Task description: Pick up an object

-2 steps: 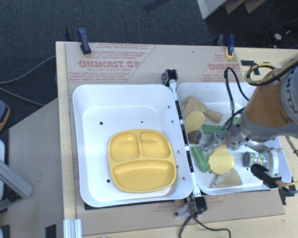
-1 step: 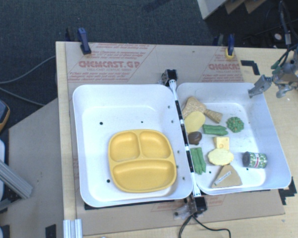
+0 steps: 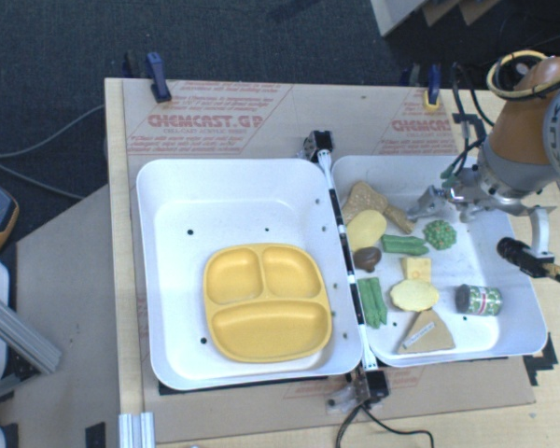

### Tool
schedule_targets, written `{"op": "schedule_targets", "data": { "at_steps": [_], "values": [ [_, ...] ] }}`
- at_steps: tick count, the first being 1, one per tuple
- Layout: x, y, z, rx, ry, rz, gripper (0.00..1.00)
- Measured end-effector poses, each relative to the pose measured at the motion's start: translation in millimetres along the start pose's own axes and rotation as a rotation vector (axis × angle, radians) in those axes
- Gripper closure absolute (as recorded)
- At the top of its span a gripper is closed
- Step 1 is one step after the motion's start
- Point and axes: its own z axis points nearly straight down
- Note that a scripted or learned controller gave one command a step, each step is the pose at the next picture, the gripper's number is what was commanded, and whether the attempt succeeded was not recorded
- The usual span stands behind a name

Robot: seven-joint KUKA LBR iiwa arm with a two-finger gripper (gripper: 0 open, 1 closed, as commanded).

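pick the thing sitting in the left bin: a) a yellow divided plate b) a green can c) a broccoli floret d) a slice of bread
a: the yellow divided plate lies alone in the left bin, while the small food items are piled in the right bin.

- The left bin (image 3: 168,203) holds a yellow divided plate (image 3: 265,301).
- The right bin (image 3: 518,329) holds a broccoli floret (image 3: 440,234), a green bean pod (image 3: 403,245), a yellow lemon (image 3: 366,228), a small can (image 3: 479,300) and bread slices (image 3: 427,333).
- The end effector (image 3: 453,194) hangs just above the broccoli floret, at the bin's far side.
- Both bins sit on the table (image 3: 215,119).
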Motion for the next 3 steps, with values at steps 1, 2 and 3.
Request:
{"op": "schedule_targets", "data": {
  "at_steps": [1,2,3],
  "values": [
    [47.3,-40.9,10.5,-0.011,-0.01,-0.001,0.0],
    [5.5,-62.8,10.9,-0.007,-0.004,0.002,0.0],
    [2.8,-60.2,-2.2,-0.017,-0.015,0.003,1.0]
  ]
}}
